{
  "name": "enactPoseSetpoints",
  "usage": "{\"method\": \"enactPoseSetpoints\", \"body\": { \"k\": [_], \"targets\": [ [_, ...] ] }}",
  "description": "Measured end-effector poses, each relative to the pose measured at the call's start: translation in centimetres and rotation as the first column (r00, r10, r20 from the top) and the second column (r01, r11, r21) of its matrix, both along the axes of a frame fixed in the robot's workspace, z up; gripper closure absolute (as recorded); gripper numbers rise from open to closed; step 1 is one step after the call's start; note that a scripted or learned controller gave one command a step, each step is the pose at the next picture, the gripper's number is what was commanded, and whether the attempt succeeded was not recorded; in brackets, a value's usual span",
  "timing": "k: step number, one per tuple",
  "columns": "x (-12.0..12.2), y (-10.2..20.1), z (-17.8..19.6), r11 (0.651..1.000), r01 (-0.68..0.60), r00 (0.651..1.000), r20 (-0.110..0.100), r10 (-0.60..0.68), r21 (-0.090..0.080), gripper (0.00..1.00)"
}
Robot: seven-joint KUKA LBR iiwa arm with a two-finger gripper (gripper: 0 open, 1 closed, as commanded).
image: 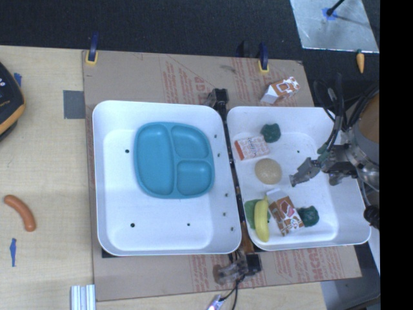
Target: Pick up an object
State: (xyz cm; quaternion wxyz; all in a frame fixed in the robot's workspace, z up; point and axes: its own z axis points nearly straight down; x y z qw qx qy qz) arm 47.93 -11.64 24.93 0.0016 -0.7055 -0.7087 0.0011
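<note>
While the pale wooden bench (45,173) carries a brown cardboard sheet (161,76) clipped at its far edge, two white bins sit side by side on it, nearly touching along the middle. Left bin (110,231) holds a blue divided plate (173,159), with bare white floor all around it. Right bin (348,228) is busier: a red-and-white packet (251,148), a dark green piece (271,132), a beige round object (268,171), a yellow banana (261,219) against a green item, a brown carton (286,215) and a teal lump (308,216). Over that bin's right half hovers the gripper (312,170), fingers spread, nothing between them, just right of the beige round object. Outside, a small carton (281,90) lies beyond the bins, and a sausage (20,212) sits far left.
</note>
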Motion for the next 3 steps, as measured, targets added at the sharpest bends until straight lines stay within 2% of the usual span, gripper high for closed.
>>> {"method": "enactPoseSetpoints", "body": {
  "k": [1,2,3],
  "targets": [
    [0.5,3.5,-5.8,1.000,0.000,1.000,-0.001,0.000,-0.001,0.00],
    [-0.2,0.7,-14.8,1.000,0.000,1.000,0.002,0.000,-0.002,0.00],
    [-0.3,0.7,-13.8,1.000,-0.005,1.000,-0.001,0.005,-0.002,1.00]
  ]
}}
